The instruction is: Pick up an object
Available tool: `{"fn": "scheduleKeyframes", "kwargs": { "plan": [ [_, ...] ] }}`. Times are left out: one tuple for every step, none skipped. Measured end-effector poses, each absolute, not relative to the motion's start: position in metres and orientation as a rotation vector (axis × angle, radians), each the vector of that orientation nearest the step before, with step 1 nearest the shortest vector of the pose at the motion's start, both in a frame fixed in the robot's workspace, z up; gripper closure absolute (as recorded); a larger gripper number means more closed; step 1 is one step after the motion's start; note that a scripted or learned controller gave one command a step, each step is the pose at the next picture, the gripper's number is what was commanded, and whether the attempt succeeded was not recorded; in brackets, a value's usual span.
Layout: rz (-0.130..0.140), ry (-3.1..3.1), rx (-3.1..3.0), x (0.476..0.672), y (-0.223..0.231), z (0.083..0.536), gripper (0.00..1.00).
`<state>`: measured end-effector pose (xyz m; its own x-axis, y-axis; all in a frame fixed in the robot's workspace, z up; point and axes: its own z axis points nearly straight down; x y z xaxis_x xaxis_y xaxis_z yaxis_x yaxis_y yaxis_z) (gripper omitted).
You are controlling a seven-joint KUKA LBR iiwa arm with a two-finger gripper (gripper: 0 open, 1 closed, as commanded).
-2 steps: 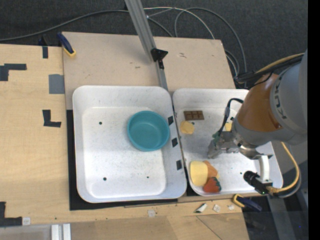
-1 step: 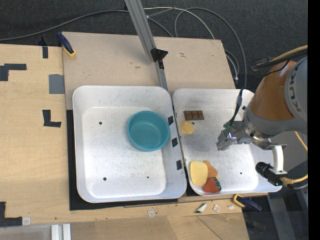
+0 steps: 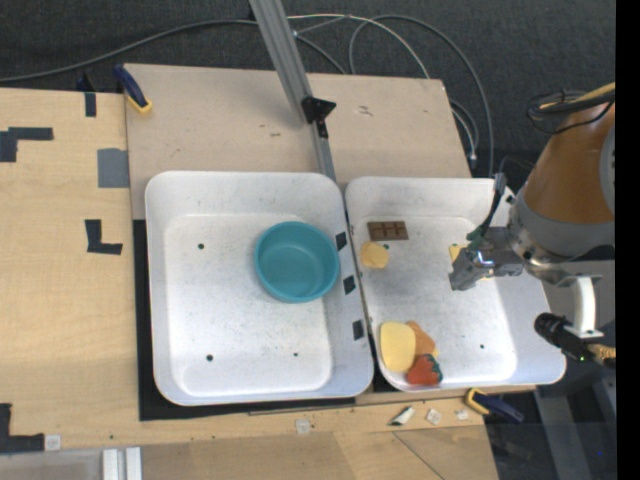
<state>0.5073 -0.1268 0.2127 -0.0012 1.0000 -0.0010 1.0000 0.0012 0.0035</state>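
My claw (image 3: 466, 271) low in right bin (image 3: 500, 363), over small yellow piece (image 3: 457, 253); finger state unclear. Piece likely light, stiff; pinch across sides.

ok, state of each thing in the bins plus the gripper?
Blue bowl: upright, alone in the left bin.
Brown block: lying flat, right bin, far side.
Small yellow piece: loose, by the divider.
Yellow, orange and red toy food: clustered, touching, near corner.
Gripper: low over the right bin, grip unclear.
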Motion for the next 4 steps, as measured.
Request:
{"fn": "scheduleKeyframes", "kwargs": {
  "plan": [
    [0.004,2.220,2.216,0.509,-0.127,0.265,1.00],
    [0.001,2.230,2.215,0.527,-0.081,0.269,1.00],
    [-0.002,2.228,2.216,0.554,-0.039,0.257,1.00],
    [0.000,2.231,2.214,0.581,0.017,0.252,1.00]
  ]
}}
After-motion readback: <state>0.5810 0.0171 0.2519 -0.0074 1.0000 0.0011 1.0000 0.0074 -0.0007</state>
